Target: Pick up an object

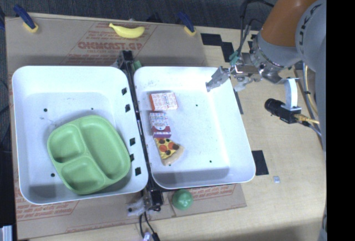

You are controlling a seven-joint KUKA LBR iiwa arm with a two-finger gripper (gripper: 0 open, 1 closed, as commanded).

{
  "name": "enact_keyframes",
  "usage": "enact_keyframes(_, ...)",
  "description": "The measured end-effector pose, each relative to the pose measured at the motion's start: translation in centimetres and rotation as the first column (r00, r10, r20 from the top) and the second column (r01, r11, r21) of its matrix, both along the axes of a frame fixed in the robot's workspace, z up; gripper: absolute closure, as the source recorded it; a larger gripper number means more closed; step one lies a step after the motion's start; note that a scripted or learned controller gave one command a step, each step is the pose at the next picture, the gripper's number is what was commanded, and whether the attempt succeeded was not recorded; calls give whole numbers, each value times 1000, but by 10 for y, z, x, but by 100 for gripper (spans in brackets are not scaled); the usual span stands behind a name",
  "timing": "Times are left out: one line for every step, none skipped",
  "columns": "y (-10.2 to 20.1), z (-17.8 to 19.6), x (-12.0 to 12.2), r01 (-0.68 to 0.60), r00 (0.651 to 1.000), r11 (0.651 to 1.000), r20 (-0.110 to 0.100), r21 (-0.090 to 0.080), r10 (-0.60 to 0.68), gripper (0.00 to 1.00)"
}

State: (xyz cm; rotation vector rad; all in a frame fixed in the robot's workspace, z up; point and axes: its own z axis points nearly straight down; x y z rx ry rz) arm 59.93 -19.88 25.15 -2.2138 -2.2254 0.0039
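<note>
Three small items lie in the right bin (222,140), along its left side. Farthest back is a red and white box (162,101), below it a small red and white packet (158,122), and nearest the front a toy pizza slice (168,151). My gripper (215,81) hangs over the bin's back right corner, well to the right of these items and touching none of them. I see nothing held in it. The grey arm with its orange band (288,9) reaches in from the upper right.
A green divided plate (87,154) lies in the left bin (33,95). Outside the bins, a yellow banana (127,29) lies on the cardboard behind them and a green ball (181,199) in front. Blue clamps (26,19) hold the cardboard's back edge.
</note>
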Motion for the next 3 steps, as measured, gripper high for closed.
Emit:
enact_keyframes(28,56,-59,-1,1000,1000,2,1,1,0)
enact_keyframes(28,55,-60,-1,1000,1000,1,1,1,0)
enact_keyframes(28,55,-60,-1,1000,1000,1,1,1,0)
